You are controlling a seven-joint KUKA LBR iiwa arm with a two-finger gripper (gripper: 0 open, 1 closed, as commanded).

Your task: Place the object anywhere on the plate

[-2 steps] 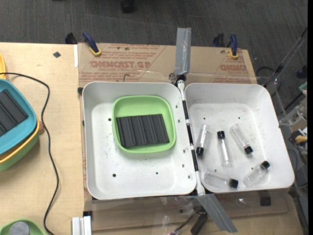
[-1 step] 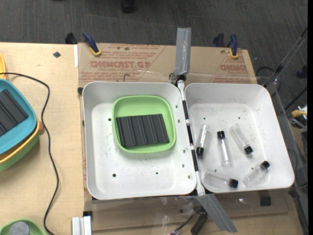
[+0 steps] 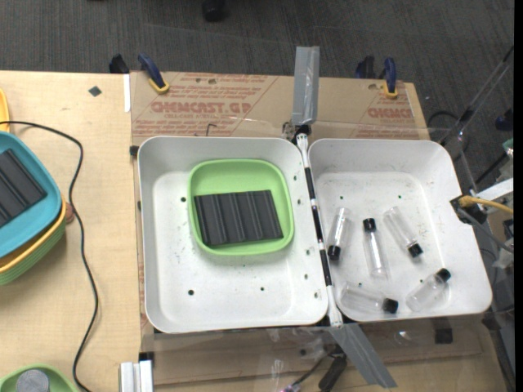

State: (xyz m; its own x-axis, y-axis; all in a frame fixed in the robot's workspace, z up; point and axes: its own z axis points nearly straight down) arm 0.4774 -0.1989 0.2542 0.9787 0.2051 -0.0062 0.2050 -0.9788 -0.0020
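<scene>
I see five capped vials lying loose in the right bin, apart from the green plate in the left bin, and I cannot tell the tool's state.

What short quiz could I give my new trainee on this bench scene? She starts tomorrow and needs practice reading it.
1. True or false: the green plate sits in the right bin.
2. How many clear vials lie in the right bin?
3. The dark ribbed mat lies: A) on the green plate, B) on the bare floor of the left bin, C) among the vials.

Key: 1 false; 2 five; 3 A.
</scene>
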